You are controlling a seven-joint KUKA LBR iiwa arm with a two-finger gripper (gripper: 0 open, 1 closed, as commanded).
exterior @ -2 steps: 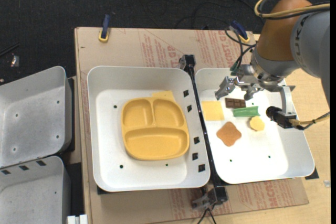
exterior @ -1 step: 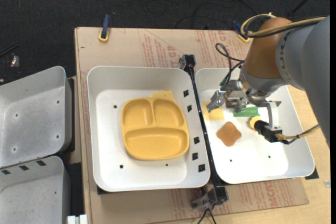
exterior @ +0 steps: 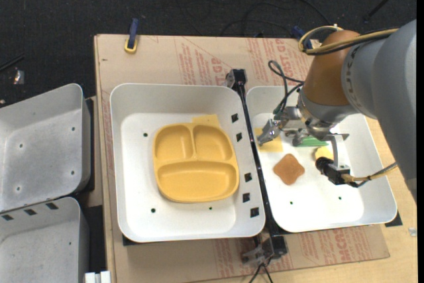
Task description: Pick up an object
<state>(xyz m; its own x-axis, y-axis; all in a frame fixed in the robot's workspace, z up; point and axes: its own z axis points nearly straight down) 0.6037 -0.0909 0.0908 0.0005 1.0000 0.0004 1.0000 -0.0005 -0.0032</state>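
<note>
Cardboard covers the bench (exterior: 172, 53) under two white bins. My claw (exterior: 286, 131) is low in the right bin (exterior: 371, 209), right of frame centre; whether it is open or closed, I cannot tell. Just below it lies a brown flat piece (exterior: 289, 169), a yellow piece (exterior: 324, 153) at its right. Further left, the left bin (exterior: 132, 209) holds a yellow divided tray (exterior: 195, 163).

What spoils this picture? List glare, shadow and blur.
Camera view: even overhead light, soft shadows; mild glare on the white bins; the yellow tray and brown piece are sharp; the arm's grey and orange body looms large and soft, shading items beneath the gripper.
</note>
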